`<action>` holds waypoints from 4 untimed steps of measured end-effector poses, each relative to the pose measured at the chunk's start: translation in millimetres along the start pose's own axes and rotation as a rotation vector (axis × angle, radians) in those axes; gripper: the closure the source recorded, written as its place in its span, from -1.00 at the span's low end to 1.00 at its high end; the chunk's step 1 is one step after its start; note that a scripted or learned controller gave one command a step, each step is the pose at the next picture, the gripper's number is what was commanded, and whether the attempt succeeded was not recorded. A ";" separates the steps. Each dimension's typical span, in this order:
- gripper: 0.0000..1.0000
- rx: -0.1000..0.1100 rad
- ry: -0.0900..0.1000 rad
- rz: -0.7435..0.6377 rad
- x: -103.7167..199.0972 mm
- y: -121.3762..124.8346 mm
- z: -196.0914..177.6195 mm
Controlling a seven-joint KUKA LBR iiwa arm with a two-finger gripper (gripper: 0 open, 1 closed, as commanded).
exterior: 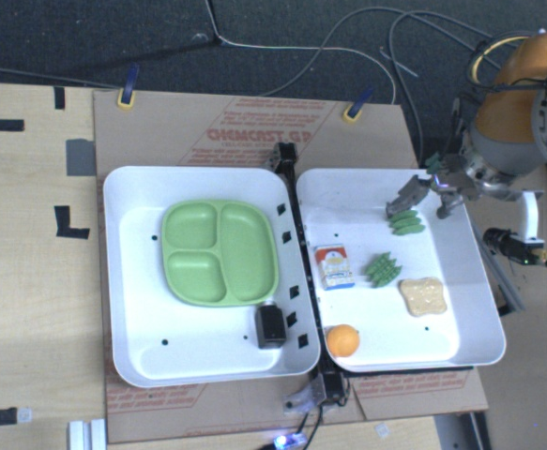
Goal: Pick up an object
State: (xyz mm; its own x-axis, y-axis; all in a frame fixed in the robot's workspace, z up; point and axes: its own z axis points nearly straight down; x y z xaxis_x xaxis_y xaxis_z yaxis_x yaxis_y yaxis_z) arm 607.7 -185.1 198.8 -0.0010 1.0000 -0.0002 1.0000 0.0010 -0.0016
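Just below the claw (429, 195) lie green pea pods (406, 223), apart from its fingers, which we see spread and grasping nothing. We judge we're at the approach step; next calls for lowering over the pods and closing.

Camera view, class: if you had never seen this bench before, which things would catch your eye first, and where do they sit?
The green divided plate stands out most, lying in the middle of the left bin. Next comes the orange near the front edge of the right bin, close to the divider. At the right bin's far right corner, the gripper hovers by a green pea pod.
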 end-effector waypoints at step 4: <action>1.00 -0.006 -0.005 -0.002 4.5 -0.7 101.7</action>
State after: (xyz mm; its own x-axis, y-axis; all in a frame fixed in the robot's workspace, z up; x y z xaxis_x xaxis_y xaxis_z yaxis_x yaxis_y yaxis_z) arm 606.8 -180.6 97.1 -0.0029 1.0000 -0.0051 1.0000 0.0029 0.0047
